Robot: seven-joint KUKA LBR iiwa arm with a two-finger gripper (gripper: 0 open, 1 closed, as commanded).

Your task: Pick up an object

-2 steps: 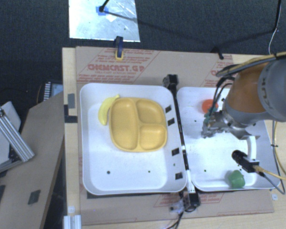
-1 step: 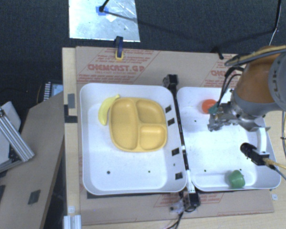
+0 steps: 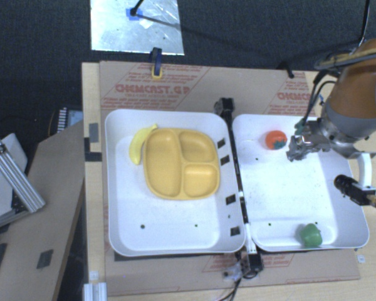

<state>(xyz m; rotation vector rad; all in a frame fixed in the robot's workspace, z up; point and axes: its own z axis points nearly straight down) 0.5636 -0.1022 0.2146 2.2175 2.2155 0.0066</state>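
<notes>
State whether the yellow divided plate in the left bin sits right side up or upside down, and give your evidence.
Right side up. The yellow divided plate shows three sunken compartments facing the camera, with raised ridges between them.

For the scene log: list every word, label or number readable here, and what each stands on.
"CHEMCAST GP": red print on the brown board under the bins, above the left bin.
The same red print repeats on the board above the right bin, near the arm, at a slant; too blurred to read for sure.
Nothing else bears readable text.

Your arm (image 3: 357, 99): grey casing | orange band above the wrist | black cables alongside | metal gripper (image 3: 296, 149), dull grey
</notes>
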